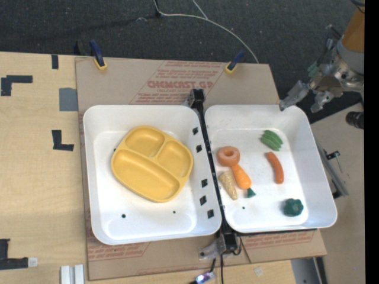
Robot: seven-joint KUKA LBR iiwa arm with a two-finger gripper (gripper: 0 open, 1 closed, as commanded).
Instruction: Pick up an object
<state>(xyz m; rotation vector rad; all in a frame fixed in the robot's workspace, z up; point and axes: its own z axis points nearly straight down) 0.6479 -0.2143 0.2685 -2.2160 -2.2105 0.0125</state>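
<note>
The right bin (308,135) holds several toy foods: a green pea pod (272,139), a red sausage (275,167), an orange ring (228,155), an orange carrot (240,176), a pale corn cob (229,184) and a dark green broccoli (292,207). My gripper (305,97) hangs above the far right corner of that bin, past its rim, with its two fingers spread open and nothing between them. The grey arm with its orange band (355,31) comes in from the upper right.
The left bin (98,176) holds a yellow divided plate (153,163). A black divider (204,152) runs between the bins. Two clamps (98,57) pin the cardboard sheet (177,81) under the bins. A white cable (237,37) arcs behind.
</note>
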